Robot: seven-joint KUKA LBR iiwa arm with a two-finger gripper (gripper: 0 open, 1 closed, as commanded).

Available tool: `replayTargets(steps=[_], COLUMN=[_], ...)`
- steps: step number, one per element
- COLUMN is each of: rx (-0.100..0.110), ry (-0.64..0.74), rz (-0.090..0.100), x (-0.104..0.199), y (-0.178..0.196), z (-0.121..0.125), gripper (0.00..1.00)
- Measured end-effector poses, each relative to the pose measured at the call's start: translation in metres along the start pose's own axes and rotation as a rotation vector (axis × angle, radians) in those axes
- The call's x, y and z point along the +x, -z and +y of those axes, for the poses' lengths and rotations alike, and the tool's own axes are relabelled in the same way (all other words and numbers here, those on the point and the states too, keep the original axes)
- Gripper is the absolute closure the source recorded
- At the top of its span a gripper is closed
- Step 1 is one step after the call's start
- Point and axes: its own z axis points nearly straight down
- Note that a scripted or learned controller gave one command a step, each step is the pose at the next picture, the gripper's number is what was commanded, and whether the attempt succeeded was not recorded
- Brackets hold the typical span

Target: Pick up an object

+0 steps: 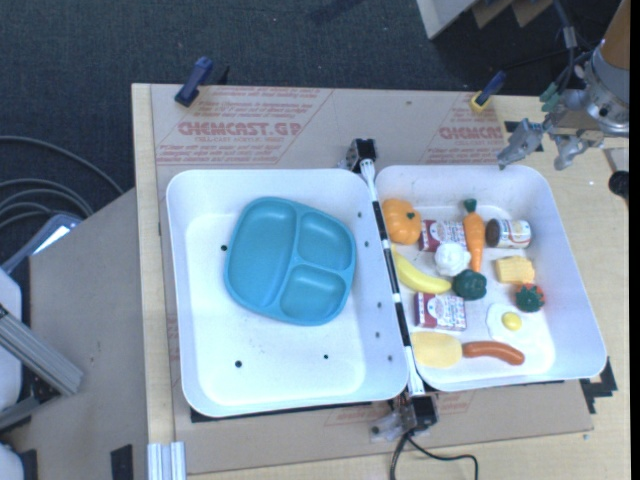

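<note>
The right bin (570, 268) holds several toy foods: an orange fruit (400, 220), a carrot (474, 240), a banana (420, 276), a white garlic bulb (452, 258), broccoli (469, 285), a cheese wedge (514, 270), a fried egg (508, 320), a sausage (492, 352) and two red cartons (440, 312). My gripper (537, 153) hangs over the bin's far right rim, above and behind the food. It is open, with nothing between its fingers.
The left bin (200, 338) holds a blue divided plate (292, 261). A black hinge strip (385, 268) runs between the bins. Blue clamps (193, 81) sit at the board's far corners.
</note>
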Motion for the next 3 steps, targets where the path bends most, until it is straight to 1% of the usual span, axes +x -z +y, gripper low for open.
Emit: replayTargets(steps=[1, 2, 3], rx=[-0.007, -0.004, -0.006], ry=[0.001, 0.001, 0.002], rz=[-0.001, -0.001, -0.004], x=[-0.023, -0.004, -0.004], y=[-0.145, -0.167, -0.157], z=[-0.012, 0.011, 0.011], gripper=[0.0, 0.0, 1.0])
